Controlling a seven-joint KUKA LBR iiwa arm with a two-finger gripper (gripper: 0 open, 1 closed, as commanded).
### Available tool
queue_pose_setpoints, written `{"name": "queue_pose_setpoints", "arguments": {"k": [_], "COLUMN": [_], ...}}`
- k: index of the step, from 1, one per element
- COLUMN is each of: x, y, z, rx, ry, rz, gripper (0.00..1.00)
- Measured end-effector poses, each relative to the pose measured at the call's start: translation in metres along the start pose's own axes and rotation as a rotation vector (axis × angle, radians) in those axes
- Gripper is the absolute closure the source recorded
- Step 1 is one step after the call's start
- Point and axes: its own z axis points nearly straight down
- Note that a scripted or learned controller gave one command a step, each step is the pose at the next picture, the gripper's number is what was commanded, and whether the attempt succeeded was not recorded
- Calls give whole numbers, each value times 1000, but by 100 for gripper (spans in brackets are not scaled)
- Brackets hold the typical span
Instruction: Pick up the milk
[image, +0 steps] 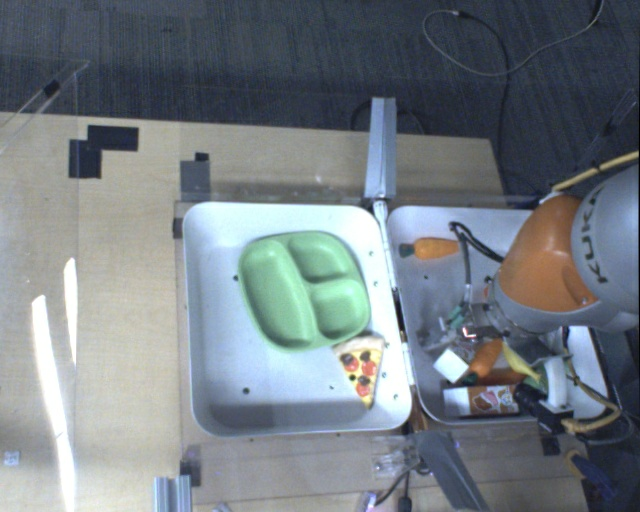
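Orange-banded and grey, reaching in from the right over the right bin (422, 290) with the arm (560, 262), and hanging the pincer (462, 322) low among the clutter there.

Not showing whether the pincer is apart or together: too small and too tangled in cable to tell. Not showing anything clamped in it either.

Taking the small white block as the milk (452, 365): lying on the floor of the right bin, near its front left corner, just beside the pincer on the side toward the view's lower edge, and a shade to its left. Lying askew to the bin walls, apparently; long axis too small to call with confidence.

Crowding the milk: a bottle (488, 400) lying flat just in front of it, a banana (522, 362) to its right, part-hidden under the arm, and a carrot (435, 248) well apart at the back of the bin.

Judging the coming move: shifting a little toward the front wall and coming down squarely, avoiding the bottle.

Sitting untouched in the left bin (215, 330) on the worktop (120, 350): a green plate (305, 288) and a pizza slice (362, 366).
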Motion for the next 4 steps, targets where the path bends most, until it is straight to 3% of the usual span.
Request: {"name": "queue_pose_setpoints", "arguments": {"k": [1, 2, 3, 4], "x": [0, 2, 69, 69], "y": [0, 4, 47, 49], "z": [0, -12, -94, -105], "rx": [0, -7, 14, 10], "ry": [0, 1, 1, 0], "rz": [0, -4, 248, 239], "gripper": [0, 100, 100, 100]}}
